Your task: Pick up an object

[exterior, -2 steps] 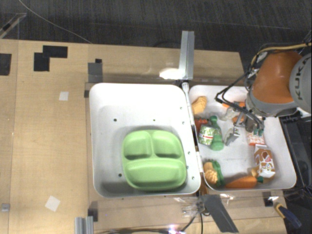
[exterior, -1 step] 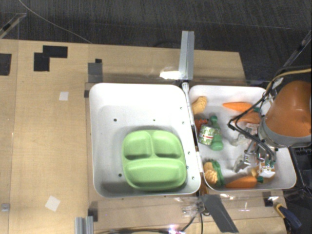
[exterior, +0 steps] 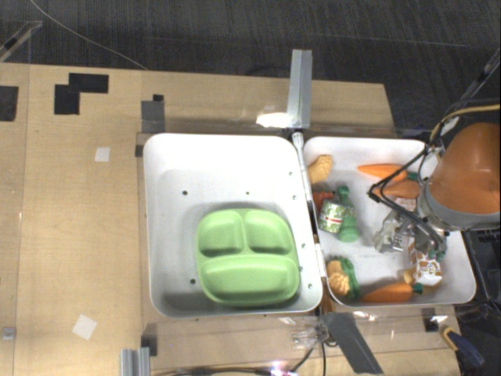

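The right bin [exterior: 462,292] holds several toy foods. An orange carrot [exterior: 382,171] lies at the back and a tan bread piece [exterior: 320,168] sits in the back left corner. A green can with a red label [exterior: 337,218] lies at the left. Along the front lie a tan pastry [exterior: 337,272], a second carrot [exterior: 387,292] and a small white carton [exterior: 427,271]. My gripper [exterior: 401,237] hangs low over the middle right of this bin, just above the carton and to the right of the can. Nothing shows held in it.
The left bin [exterior: 168,210] holds a green divided plate [exterior: 246,255] toward its front. The arm's orange band [exterior: 472,171] and black cables cover the right bin's back right corner. A metal post [exterior: 300,84] stands behind the wall between the bins.
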You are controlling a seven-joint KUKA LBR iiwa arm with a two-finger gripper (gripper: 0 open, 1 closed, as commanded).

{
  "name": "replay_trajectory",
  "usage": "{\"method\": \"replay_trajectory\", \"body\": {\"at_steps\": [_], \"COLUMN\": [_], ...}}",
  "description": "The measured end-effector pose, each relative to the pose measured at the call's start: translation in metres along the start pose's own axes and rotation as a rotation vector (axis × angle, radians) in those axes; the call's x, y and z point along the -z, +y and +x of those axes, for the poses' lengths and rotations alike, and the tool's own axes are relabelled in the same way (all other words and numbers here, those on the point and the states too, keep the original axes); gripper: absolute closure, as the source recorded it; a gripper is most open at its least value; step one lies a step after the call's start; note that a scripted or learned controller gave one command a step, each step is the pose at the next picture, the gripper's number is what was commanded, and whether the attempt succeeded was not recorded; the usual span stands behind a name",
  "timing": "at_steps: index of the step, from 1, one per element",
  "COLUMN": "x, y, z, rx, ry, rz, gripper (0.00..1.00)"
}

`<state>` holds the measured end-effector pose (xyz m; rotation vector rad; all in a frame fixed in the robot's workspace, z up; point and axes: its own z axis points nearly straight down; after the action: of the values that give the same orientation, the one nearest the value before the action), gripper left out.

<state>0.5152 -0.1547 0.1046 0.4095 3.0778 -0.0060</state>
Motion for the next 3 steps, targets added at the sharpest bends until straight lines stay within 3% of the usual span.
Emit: {"method": "replay_trajectory", "body": {"at_steps": [1,2,3], "x": [0.091,0.091,0.041], "y": [-0.016,-0.034,-0.036], "z": [0.003,-0.070,-0.060], "rx": [0.300,0.651,0.993], "ry": [0.022,0.025,0.027], "rz": [-0.003,-0.009,-0.017], "gripper": [1.00,1.00,1.00]}}
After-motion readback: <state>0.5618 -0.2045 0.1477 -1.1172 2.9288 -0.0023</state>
